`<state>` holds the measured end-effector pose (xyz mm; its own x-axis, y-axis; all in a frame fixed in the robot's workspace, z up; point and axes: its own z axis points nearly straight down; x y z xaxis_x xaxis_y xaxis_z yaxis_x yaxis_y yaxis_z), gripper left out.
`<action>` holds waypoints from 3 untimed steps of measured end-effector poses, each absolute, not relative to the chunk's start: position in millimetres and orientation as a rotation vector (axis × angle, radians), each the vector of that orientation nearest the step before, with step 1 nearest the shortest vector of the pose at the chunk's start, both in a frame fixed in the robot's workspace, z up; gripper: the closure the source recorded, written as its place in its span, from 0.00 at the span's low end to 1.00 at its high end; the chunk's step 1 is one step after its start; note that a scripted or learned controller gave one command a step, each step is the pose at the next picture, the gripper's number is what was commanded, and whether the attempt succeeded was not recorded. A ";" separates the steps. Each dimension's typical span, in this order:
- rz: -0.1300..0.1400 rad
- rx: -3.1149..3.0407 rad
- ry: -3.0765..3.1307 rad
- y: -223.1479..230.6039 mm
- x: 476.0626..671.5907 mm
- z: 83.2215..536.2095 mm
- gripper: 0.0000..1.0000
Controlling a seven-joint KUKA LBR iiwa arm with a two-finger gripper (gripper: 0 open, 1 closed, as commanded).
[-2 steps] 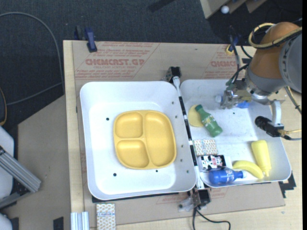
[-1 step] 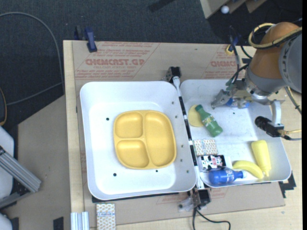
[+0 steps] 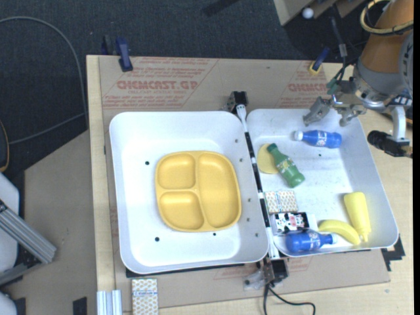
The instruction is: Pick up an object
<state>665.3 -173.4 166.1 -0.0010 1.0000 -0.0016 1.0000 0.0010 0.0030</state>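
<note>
The left bin [image 3: 125,176] holds a yellow plate [image 3: 197,190]. At three o'clock, the right bin [image 3: 377,176] holds bottles, a banana [image 3: 338,230] and cartons. The gripper [image 3: 333,111], fingers apart and holding nothing, hovers at twelve o'clock of the blue-labelled bottle [image 3: 318,138].

Both bins [image 3: 131,176] are smooth white plastic; the divided plate [image 3: 197,192] is matt yellow plastic; the bench [image 3: 98,97] is brown board.
</note>
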 end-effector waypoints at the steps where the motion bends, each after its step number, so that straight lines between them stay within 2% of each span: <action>1: -0.002 2.222 2.223 -192.8 666.1 84.3 0.00; 2: -0.001 2.222 2.221 -197.4 609.2 153.9 0.00; 3: -0.002 2.224 2.222 -207.5 577.6 84.0 0.00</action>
